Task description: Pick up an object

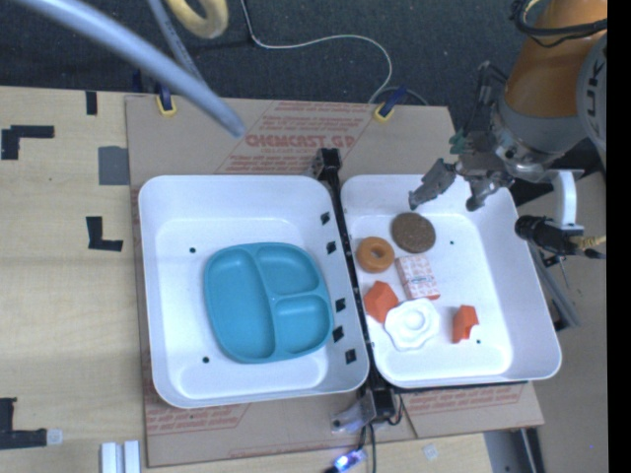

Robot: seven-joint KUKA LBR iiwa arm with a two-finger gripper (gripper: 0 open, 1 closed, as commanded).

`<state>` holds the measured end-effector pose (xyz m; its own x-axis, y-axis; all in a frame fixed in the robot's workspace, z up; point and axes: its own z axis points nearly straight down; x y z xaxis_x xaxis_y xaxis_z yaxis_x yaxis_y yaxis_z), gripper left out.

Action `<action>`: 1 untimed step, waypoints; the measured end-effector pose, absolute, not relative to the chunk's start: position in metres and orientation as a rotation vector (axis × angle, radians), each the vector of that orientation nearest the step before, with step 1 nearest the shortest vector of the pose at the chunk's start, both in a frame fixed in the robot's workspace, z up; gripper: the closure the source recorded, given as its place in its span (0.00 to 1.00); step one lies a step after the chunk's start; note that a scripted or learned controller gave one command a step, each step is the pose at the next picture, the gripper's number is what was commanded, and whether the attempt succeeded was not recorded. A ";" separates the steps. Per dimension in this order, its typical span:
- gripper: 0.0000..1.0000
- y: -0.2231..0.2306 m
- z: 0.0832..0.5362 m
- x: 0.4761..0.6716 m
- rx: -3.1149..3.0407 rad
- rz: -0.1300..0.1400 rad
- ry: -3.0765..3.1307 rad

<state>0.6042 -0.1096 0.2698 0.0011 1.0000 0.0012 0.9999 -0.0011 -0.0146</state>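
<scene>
Right bin (527, 294) holds six items; left, one tray (266, 301).

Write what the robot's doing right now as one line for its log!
claw: open, holding nothing | place: above right bin | nearest: brown cookie | blue tray: left bin

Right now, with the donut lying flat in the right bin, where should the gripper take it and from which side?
Probably from straight above, fingers spanning the donut across its outer ring. It lies flat with its hole facing up, so no side edge stands up to pinch. The bin divider runs close on one side and the brown disc and red-and-white packet sit close on the other, so set the fingers along the divider.
</scene>
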 end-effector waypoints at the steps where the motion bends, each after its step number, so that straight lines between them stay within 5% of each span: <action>1: 0.00 -0.109 0.278 0.606 -2.218 0.002 -2.223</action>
